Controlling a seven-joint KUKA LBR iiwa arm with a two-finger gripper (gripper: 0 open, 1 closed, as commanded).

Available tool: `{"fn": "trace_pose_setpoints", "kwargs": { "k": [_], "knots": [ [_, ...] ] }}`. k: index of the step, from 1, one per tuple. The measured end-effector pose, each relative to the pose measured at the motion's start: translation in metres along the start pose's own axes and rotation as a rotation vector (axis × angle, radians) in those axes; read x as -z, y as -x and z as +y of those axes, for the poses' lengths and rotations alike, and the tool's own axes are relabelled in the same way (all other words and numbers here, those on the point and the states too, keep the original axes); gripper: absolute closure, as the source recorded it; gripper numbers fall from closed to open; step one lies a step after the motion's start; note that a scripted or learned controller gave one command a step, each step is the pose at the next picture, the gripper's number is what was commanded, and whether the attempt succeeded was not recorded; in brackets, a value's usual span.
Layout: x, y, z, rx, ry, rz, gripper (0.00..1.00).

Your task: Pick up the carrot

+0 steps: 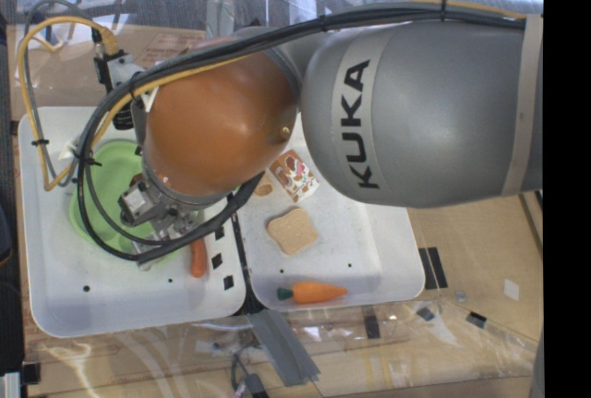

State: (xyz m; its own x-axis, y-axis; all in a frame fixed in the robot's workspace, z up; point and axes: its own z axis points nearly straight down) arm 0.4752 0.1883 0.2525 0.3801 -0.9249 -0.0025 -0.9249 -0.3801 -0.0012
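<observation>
The carrot [314, 292], orange with a green stub at its left end, lies on its side near the front edge of the right bin [392, 262]. My gripper [155, 235] hangs over the left bin [55, 295], below the orange wrist band, well to the left of the carrot and apart from it. It sits at the edge of a green bowl [92, 202]. A slim orange-red stick-shaped item [198, 258] lies just right of the gripper, near the wall between the bins. Whether the gripper touches it I cannot make out.
A slice of toast [293, 232] lies in the right bin above the carrot, and a small printed packet [295, 175] lies further back. The big grey arm covers the back of both bins. Yellow and black cables [42, 91] loop over the left bin.
</observation>
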Motion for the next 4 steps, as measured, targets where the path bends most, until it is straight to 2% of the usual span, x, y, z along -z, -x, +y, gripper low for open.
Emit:
{"fn": "trace_pose_setpoints", "kwargs": {
  "k": [1,2,4],
  "knots": [
    [0.027,0.029,-0.012,0.510,0.001,0.000,1.00],
    [0.028,0.025,-0.019,0.984,0.002,-0.001,1.00],
    [0.001,0.023,-0.020,0.982,0.008,-0.001,1.00]
  ]
}}
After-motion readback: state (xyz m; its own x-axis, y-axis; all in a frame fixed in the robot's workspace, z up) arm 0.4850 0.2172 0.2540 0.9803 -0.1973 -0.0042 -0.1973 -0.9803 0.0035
